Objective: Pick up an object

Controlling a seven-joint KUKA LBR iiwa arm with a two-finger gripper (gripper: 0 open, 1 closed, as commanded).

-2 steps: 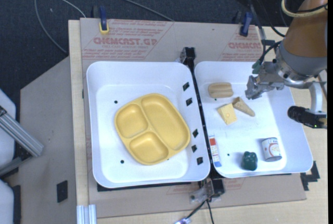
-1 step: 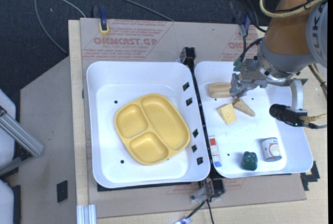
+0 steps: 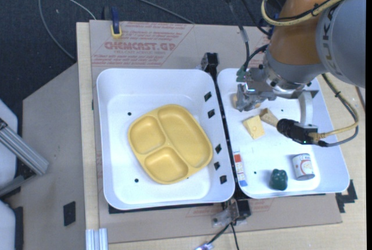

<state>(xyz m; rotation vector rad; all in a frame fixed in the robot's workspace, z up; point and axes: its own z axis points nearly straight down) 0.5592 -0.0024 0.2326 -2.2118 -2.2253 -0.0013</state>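
Gripper [image 3: 247, 97]: I see it low in the right bin [image 3: 331, 179], far left part; open or closed, I cannot tell.
Cheese wedge [image 3: 254, 127]: just near of it.

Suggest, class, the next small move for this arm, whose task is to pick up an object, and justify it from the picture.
Probably a short shift toward the yellow cheese-like block, then a descent. The gripper hangs low over the right bin near its upper left corner, and that block lies just below it in the view, apart from the green toy and small can.
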